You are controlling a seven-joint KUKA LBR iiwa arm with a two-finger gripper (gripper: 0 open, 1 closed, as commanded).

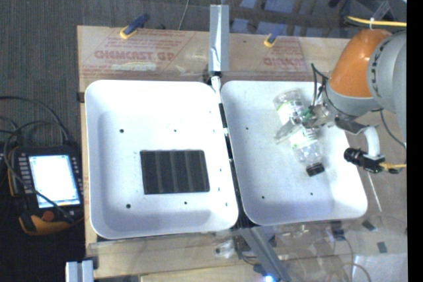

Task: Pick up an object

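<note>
A clear plastic bottle (301, 135) lies in the right bin (264, 181), its dark cap (314, 169) pointing toward the front. My gripper (310, 115) is low over the bottle's upper part, and the clear plastic hides its tip. Above it, the grey arm with its orange band (350, 72) comes in from the right. In the left bin (106, 142) a dark ribbed rectangular block (174, 172) lies flat near the middle.
A metal divider post (218, 43) stands at the back between the bins. A handheld pendant with a lit screen (49, 181) lies left of the bench. A black fitting with a cable (360, 158) hangs over the right bin's right side.
</note>
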